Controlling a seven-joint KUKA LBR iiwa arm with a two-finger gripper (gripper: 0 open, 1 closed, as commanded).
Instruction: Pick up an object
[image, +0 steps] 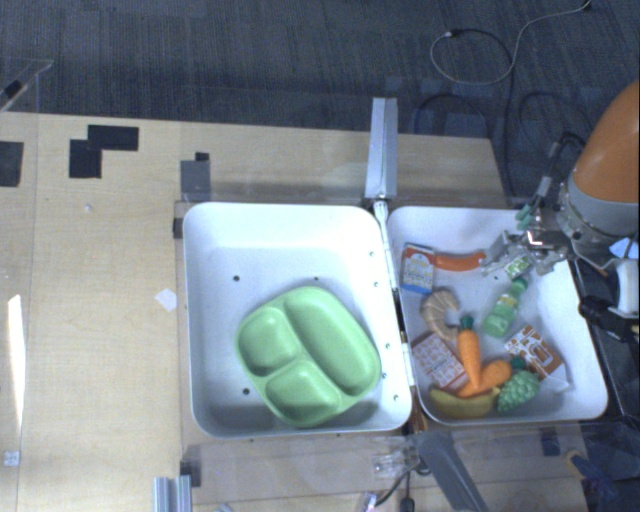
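Over the right bin (590, 395), near its far right corner, hangs the claw (527, 250), reaching in from the right on the grey arm (600, 215) with its orange band. Whether the claw is released or clenched I cannot tell; the metal parts blur together there.

Camera view, places taken from the claw:
- Just below it: small green bottle (504, 310), lying tilted. This is the nearest candidate for the pick.
- Just to its left: red sausage (458, 262), and past that a small carton (417, 270) against the bin wall.
- Further down and left: carrot (468, 350), upright across a flat printed box (437, 360); a pale, rounded thing (438, 305) above them, too unclear to name.
- Well below: banana (462, 404), green grapes (517, 390), another printed packet (535, 350).
- Far left: left bin (215, 250) holding a green divided plate (310, 355).

Handling, by judgement: the bottle looks like light, stiff toy plastic, smooth and rounded, likely to roll or squirt out of a pinch. Best taken across its body at the middle, not the narrow cap.

Hard to read: the claw's tips against the bin floor; the arm runs off the right edge; the pile's lower pieces overlap, so their edges are partly covered.
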